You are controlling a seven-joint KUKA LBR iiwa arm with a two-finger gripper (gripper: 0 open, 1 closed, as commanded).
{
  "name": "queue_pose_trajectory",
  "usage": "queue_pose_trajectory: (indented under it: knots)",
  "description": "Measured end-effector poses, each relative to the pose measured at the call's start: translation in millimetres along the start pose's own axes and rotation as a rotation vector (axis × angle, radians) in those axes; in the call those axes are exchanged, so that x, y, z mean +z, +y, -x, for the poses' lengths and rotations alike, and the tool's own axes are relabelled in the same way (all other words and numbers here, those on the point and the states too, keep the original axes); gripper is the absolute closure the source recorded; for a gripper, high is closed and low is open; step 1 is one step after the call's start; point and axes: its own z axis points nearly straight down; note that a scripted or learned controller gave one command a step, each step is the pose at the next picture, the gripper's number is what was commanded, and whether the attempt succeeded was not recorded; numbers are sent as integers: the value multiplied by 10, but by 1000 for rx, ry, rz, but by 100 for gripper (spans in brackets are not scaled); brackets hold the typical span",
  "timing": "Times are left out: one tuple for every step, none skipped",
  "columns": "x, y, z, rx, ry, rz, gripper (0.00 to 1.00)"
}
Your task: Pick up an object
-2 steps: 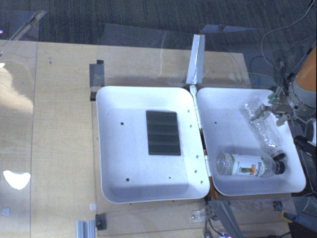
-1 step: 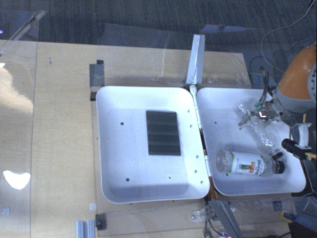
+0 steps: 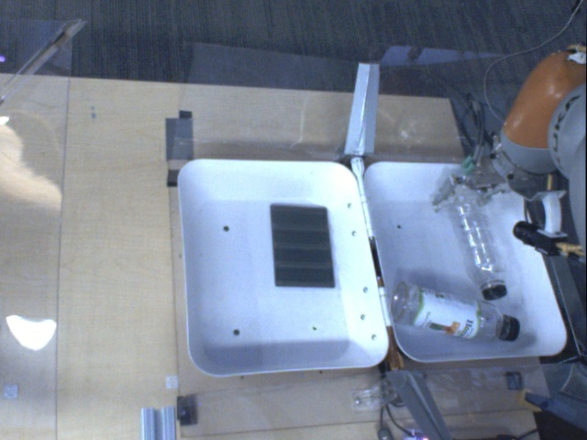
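Note:
A clear plastic bottle [image 3: 475,236] with a black cap lies lengthwise in the right bin [image 3: 408,204]. A second bottle [image 3: 449,312], with a white and green label and a dark cap, lies on its side near that bin's front wall. A black ridged rectangular block [image 3: 303,246] rests flat in the middle of the left bin [image 3: 211,273]. My gripper [image 3: 479,180] hangs over the far right corner of the right bin, just above the clear bottle's far end. Whether it touches the bottle is unclear.
The grey arm with its orange band [image 3: 541,99] comes in over the right bin's far right corner. A metal divider post [image 3: 362,108] stands behind the seam between the bins. A dark fitting on the arm [image 3: 541,235] overhangs the right rim.

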Motion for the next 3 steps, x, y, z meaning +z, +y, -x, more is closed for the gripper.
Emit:
queue_pose_trajectory:
  knots:
    - [11, -788, -85, -39, -2, 6, 0]
    - [25, -257, -41, -105, -2, 6, 0]
    - [8, -868, -94, -147, -2, 6, 0]
